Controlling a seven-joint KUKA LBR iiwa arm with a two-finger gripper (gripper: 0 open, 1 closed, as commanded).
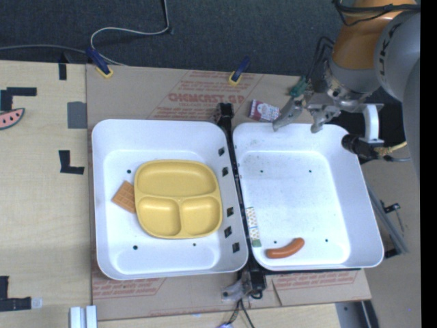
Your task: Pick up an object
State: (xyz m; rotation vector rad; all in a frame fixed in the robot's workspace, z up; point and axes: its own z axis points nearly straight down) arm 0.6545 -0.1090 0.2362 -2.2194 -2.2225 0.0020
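Camera view: grey two-finger gripper [301, 120] hangs over the far rim of the right shallow white bin [355, 183], fingers spread apart, nothing between them. Orange-brown sausage-shaped toy [285, 249] lies at that bin's near edge, well apart from the gripper. Left white bin [109, 183] holds a yellow three-compartment plastic tray [179, 198], a tan cracker-like square [124, 197] tucked against its left side.

A cardboard sheet [198, 101] with red print covers the bench [34, 183]. On it sit two white bins side by side, the left bin [109, 183] and the right bin [355, 203] (touching along a black-clipped seam), plus a small packet [261, 110] behind them.
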